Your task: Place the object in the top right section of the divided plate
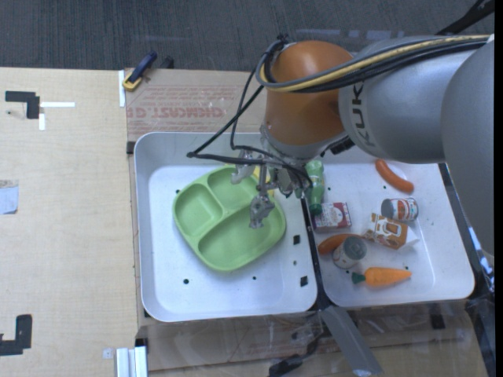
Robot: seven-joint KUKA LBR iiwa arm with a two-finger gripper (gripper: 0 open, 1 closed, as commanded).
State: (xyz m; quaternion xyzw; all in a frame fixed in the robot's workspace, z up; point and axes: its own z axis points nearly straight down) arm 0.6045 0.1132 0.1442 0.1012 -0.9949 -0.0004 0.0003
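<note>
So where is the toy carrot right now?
The orange toy carrot lies near the front edge of the right white bin, just right of a grey round lid and below the small tin can.

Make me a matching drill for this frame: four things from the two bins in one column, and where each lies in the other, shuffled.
Things:
1. green divided plate
2. carrot
3. sausage
4. green bottle

Places:
A. near edge of the right bin
B. far part of the right bin
C. left bin
D. by the wall between the bins, beside the gripper

Pairs: 1-C, 2-A, 3-B, 4-D
</note>
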